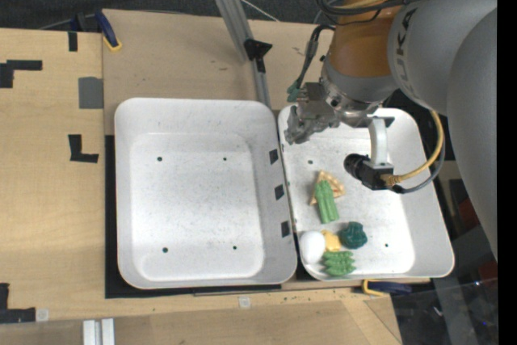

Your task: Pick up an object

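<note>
We list the contents from the near edge of the bench back.

1. A bumpy bright-green plastic piece (338,262) lies at the near rim of the right-hand shallow white bin (416,242), in its near-left corner.
2. A small white egg-shaped object (311,244) sits just left of it, against the bin's left wall, with a small yellow piece (330,241) touching its right side.
3. A dark teal rounded lump (353,235) rests just right of the yellow piece and just behind the bumpy green one.
4. A long green ridged stick-like toy (325,202) lies farther back, roughly lengthwise, with a pale tan piece (331,183) at its far end. We count these six as the candidates for picking; all lie on the bin floor, none lifted.
5. The left-hand shallow white bin (133,174) adjoins the right one along a shared edge; we note only small dark dots on its floor.
6. The two-finger gripper (297,129) hangs over the far-left corner of the right bin, well apart from the cluster of objects. We cannot tell how its claw stands; it is dark and small in the view, and we see nothing between its tips.
7. The grey arm with its orange band (376,12) rises behind, entering from the right.
8. The tan bench top (48,198) extends to the left, marked with black tape pieces.
</note>
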### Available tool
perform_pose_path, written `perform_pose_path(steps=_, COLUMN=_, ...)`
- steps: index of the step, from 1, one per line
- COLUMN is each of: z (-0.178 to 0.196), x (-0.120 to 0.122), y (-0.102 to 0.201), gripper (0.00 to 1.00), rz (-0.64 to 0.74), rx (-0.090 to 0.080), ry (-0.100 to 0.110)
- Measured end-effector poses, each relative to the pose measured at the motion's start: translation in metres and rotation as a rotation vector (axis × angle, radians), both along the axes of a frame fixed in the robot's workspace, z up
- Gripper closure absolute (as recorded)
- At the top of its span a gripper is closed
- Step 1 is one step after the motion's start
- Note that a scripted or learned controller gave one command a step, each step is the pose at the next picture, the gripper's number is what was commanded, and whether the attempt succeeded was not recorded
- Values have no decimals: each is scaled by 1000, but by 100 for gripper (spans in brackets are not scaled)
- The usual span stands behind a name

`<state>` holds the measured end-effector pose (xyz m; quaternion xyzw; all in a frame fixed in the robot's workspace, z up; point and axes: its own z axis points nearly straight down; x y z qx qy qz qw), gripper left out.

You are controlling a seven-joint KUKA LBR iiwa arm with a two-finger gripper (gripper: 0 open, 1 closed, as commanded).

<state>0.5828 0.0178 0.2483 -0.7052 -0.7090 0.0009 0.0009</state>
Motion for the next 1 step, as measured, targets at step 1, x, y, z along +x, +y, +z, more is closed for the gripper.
perform_pose_path(steps=1, z=-17, x=24, y=49, gripper=100, rz=1, rx=0, ry=-1)
